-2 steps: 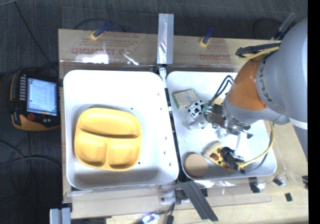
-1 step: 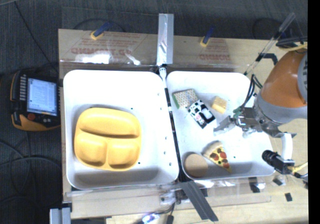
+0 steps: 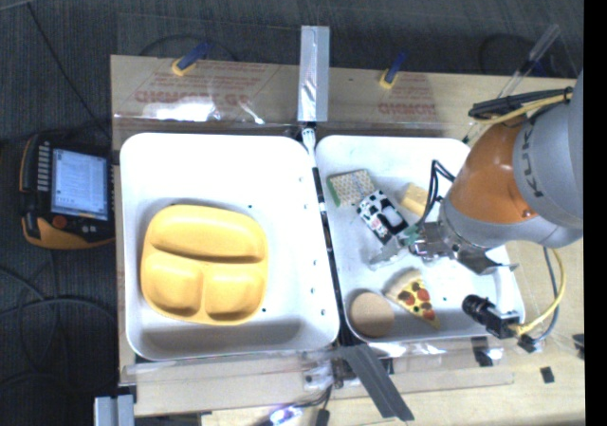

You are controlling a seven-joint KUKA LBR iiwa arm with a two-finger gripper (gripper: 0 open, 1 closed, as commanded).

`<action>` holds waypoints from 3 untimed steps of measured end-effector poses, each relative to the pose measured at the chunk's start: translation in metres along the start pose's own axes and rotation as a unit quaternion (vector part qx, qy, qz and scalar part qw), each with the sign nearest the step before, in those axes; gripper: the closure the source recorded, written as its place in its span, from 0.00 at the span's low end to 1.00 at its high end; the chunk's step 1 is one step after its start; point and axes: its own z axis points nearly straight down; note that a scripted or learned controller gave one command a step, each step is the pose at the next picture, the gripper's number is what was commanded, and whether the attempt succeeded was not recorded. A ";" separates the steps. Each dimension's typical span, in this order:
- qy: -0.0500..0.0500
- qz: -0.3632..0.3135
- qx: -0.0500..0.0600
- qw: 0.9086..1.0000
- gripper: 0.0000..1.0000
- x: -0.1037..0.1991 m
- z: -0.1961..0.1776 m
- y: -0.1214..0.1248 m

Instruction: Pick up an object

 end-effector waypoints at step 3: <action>-0.001 0.182 0.000 0.983 0.00 0.013 0.000 0.061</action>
